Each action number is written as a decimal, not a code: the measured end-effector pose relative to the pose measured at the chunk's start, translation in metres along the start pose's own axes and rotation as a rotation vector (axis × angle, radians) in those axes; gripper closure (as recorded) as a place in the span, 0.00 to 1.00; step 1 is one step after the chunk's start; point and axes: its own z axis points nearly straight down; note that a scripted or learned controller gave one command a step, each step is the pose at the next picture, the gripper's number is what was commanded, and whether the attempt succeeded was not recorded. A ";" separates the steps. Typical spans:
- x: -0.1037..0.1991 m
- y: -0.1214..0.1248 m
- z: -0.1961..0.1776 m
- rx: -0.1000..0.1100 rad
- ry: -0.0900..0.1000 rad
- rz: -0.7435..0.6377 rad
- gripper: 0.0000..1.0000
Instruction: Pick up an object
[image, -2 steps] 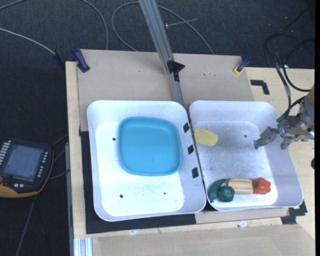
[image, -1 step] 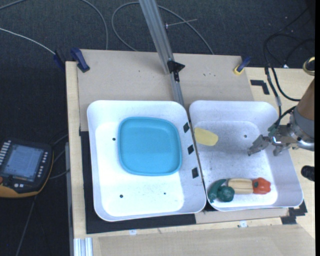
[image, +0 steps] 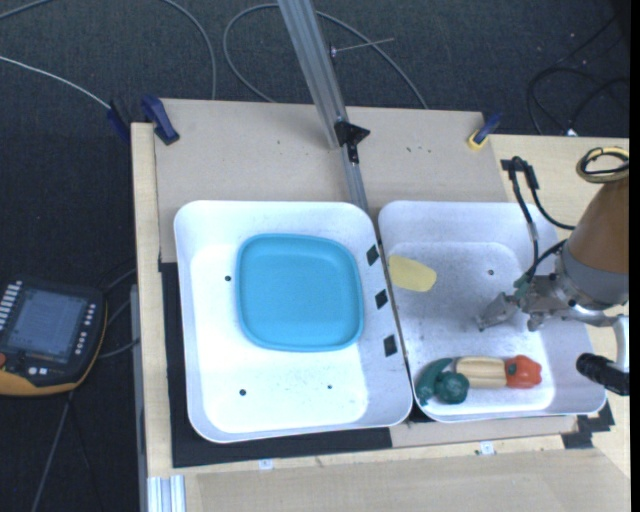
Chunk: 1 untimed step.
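Observation:
The right bin (image: 455, 232) holds a flat yellow piece (image: 412, 273) near its upper left corner. Along its front wall lie a dark green lump (image: 443, 384), a tan wooden stick (image: 481, 372) and a red piece (image: 523, 372), touching in a row. My gripper (image: 500, 312) hangs low over the right half of this bin, pointing left, above the row of toys and to the right of the yellow piece. Nothing shows in its grasp. A blue square plate (image: 299, 291) lies in the left bin (image: 205, 340).
A slanted metal pole (image: 322, 75) runs down to the gap between the bins. Black cables (image: 528, 200) hang by the arm's orange band (image: 608, 235). A blue clamp (image: 158, 118) and a yellow clamp (image: 484, 130) hold the board's back edge. A control pendant (image: 45, 330) lies on the floor at left.

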 end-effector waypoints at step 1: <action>0.000 0.002 -0.014 -0.007 -0.002 0.000 1.00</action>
